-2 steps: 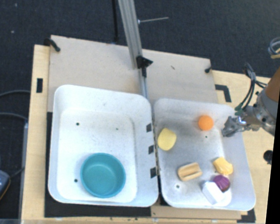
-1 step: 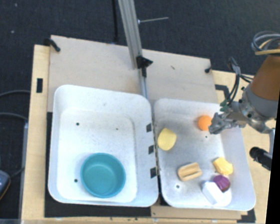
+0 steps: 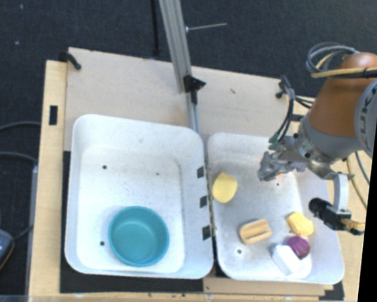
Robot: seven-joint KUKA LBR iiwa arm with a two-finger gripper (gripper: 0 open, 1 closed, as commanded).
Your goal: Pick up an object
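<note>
In the right bin (image 3: pixel 243 150) lie a round yellow piece (image 3: pixel 224 187) by the left wall, a tan block (image 3: pixel 255 231) in the middle, a small yellow piece (image 3: pixel 300 224), a purple piece (image 3: pixel 298 246) and a white piece (image 3: pixel 289 260) at the front right. My gripper (image 3: pixel 269 170) hangs over the back part of this bin, to the right of the round yellow piece and apart from it. Nothing shows between its fingers.
The left bin (image 3: pixel 95 136) holds a blue bowl (image 3: pixel 139 235) near its front. A slanted metal post (image 3: pixel 177 41) rises behind the bins. Cables and a black fitting (image 3: pixel 330 214) hang off the arm over the right bin's right side.
</note>
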